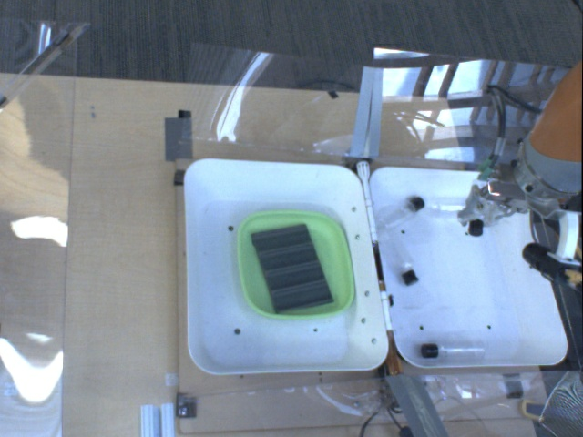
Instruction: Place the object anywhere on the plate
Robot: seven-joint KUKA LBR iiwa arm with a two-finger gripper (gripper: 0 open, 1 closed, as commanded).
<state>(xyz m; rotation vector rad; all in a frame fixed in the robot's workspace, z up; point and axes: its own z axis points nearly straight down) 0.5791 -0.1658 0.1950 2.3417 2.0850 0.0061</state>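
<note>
Object: dark grey rectangular block, matte, with raised crosswise ribs that split its top into about four bands. It lies flat on the plate, long axis running from 11 toward 5 o'clock, covering the plate's middle and touching nothing else.

Plate: lime green, square with rounded corners, smooth and slightly glossy, with a raised rim. It sits a little toward 4 o'clock from the centre of the left bin.

Left bin: shallow white tray, smooth plastic, rounded corners, low walls, a few small dark dots on its floor.

Right bin: same white shallow form, set just beside the left bin at 3 o'clock, the two rims meeting along a seam with small fasteners. On its floor lie several small dark bits: one at 10 o'clock, one left of centre, one at 7 o'clock with a clear cylindrical piece.

End effector: metallic, with dark tips, hanging over the right bin's 1 o'clock area, well apart from the object and plate. How its fingers stand cannot be told. Above it shows the arm, grey with an orange band.

Bench: pale wood-grain surface, with glossy transparent sheeting around the bins reflecting light.
</note>
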